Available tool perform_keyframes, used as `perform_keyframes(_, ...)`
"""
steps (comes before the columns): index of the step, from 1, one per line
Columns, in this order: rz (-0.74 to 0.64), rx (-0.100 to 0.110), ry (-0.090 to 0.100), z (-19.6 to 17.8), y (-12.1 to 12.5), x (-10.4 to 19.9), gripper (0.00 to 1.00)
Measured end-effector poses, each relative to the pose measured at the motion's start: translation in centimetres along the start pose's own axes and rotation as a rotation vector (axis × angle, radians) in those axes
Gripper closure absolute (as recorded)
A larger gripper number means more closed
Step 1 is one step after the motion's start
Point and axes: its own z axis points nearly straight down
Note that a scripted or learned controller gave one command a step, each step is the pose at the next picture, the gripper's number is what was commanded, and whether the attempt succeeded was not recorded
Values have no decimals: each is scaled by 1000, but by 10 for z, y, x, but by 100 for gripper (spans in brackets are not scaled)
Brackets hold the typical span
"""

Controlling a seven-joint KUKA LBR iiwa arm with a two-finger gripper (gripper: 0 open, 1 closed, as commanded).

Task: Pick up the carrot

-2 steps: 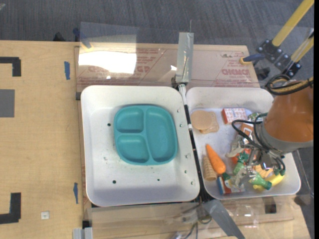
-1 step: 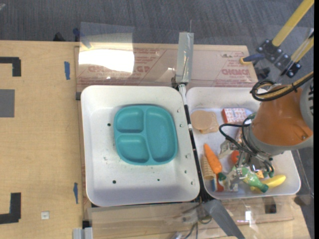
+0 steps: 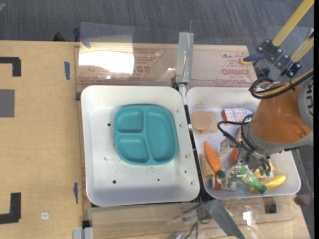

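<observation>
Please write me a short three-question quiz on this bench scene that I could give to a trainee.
1. True or false: the orange plastic carrot lies in the right-hand shallow white bin.
2. What sits in the left-hand shallow white bin? A) a red cup B) a teal plastic divided plate C) a metal spoon
3. Fill in: the yellow plastic banana lies near the right bin's ____ corner, as seen by the camera.

Key:
1. True; it lies by that bin's left wall, to the left of the gripper.
2. B; the plate has three compartments.
3. Lower right.
</observation>
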Motion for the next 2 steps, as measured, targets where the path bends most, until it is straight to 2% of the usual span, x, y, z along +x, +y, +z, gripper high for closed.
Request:
perform_keyframes(1, 143, 1, -7, 0, 0, 4, 0)
perform_keyframes(2, 206, -6, -6, -96, 48, -129, 0)
